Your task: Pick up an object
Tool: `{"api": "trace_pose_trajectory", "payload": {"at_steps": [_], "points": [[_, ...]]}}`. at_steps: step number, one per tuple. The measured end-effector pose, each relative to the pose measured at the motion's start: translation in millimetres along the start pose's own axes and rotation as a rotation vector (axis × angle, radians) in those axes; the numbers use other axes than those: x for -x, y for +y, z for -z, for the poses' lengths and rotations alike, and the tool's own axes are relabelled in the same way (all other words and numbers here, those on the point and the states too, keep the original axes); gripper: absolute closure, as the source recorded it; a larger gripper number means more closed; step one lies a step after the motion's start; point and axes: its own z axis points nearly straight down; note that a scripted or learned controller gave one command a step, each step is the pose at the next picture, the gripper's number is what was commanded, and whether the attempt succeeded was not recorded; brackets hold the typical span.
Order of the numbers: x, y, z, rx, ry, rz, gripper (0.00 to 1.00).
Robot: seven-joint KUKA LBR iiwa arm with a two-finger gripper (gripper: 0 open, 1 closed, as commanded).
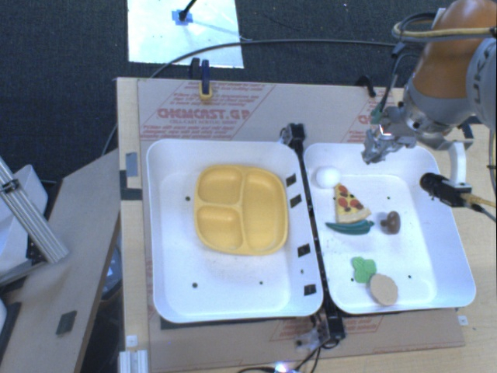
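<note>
The gripper (377, 151) is hanging over the far edge of the right bin (443, 231); its finger spread cannot be told. A white ball (327, 176) is lying at that bin's far left corner, a pizza slice (349, 201) just beside it. A yellow divided plate (238, 209) is sitting mid left bin (167, 231).

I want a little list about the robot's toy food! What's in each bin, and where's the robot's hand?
left bin: yellow divided plate
right bin: white ball, pizza slice, green pea pod, brown piece, green leafy piece, tan round piece
gripper: above the far edge of the right bin, holding nothing that shows
arm: reaches in from the right
</note>
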Motion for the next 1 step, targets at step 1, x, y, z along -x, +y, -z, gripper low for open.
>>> {"api": "trace_pose_trajectory", "payload": {"at_steps": [1], "points": [[-60.9, -8.2, -2.2, -0.001, 0.001, 0.001, 1.00]]}}
